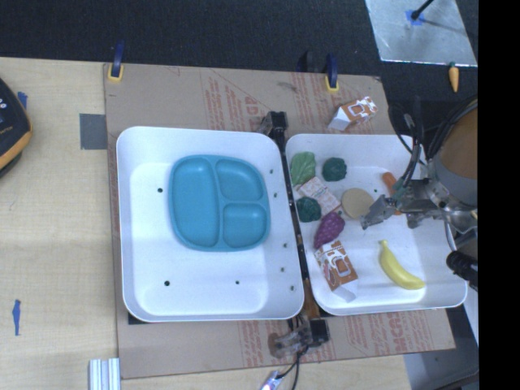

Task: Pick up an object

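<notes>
Two shallow white plastic bins side by side. In the left bin [138, 218], one smooth blue three-section plate [218, 201]. In the right bin [439, 299]: one curved yellow banana [398, 268] near the front edge, two dark green lumps, one purple grape bunch [329, 227]. Gripper [380, 214] above mid-bin, spread unclear.

Even, bright overhead light falls on the surface [57, 242], washing the two white bins close to pure white: the left bin [146, 291] shows a broad sheen across its floor, and the right bin [439, 299] loses detail along its rim. Shadows are soft and short, a faint grey edge beneath the blue divided plate [218, 201]. The dark floor [203, 10] above the bench swallows nearly all detail. Small items look soft and slightly smeared, and the picture is coarse throughout.
</notes>
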